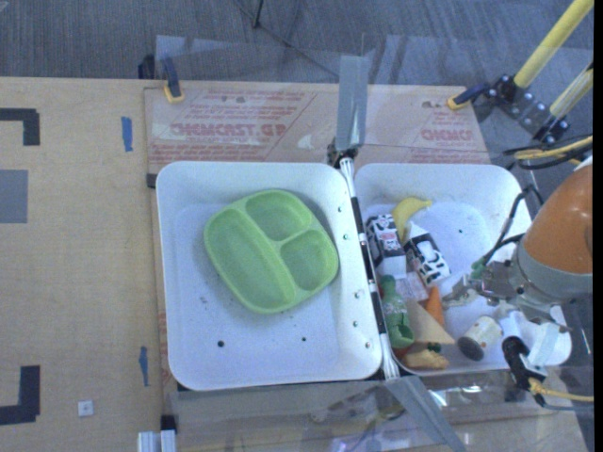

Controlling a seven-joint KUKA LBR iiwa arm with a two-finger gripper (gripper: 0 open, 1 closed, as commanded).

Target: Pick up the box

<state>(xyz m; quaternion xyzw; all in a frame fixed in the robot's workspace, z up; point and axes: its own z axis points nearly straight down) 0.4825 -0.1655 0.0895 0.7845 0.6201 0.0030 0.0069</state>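
Note:
A small black-and-white box (382,237) lies in the right bin (471,191), close to its left wall. A second white packet with black print (426,257) lies tilted just to its right. My gripper (468,288) hangs low over the right bin, to the right of both, near an orange carrot (434,313). It sits about a hand's width from the box. Nothing shows in its grasp. The arm's orange band (565,224) fills the bin's right side and hides part of the floor there.
A yellow banana (411,212) lies at the back of the pile. A green item (397,325) and a cream cylinder (481,332) lie toward the front. The left bin (188,347) holds a green divided plate (271,250).

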